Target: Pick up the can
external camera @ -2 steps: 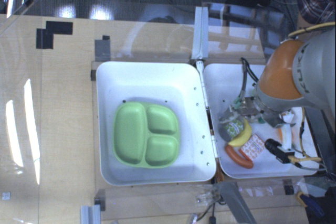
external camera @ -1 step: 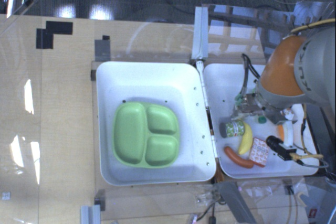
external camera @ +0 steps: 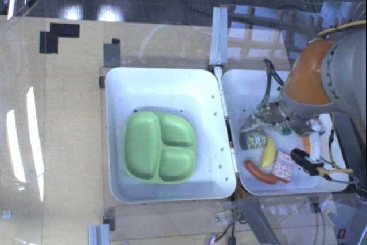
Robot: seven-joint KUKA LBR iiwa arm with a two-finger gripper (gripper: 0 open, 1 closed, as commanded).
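The can (external camera: 255, 140) lies on its side in the right bin (external camera: 243, 86), near that bin's left wall; it has a green label and a silvery end. My gripper (external camera: 257, 124) hangs directly over it, reaching in from the right, with its tip just above or touching the can's upper side. The wrist hides how the gripper meets the can. The grey arm with its orange band covers the bin's right half.
A yellow banana (external camera: 268, 152) lies just right of the can. A red sausage (external camera: 261, 172) and a red-and-white packet (external camera: 282, 166) sit by the front wall. A small orange item (external camera: 308, 144) peeks out under the arm. The left bin (external camera: 114, 123) holds a green divided plate (external camera: 159, 146).
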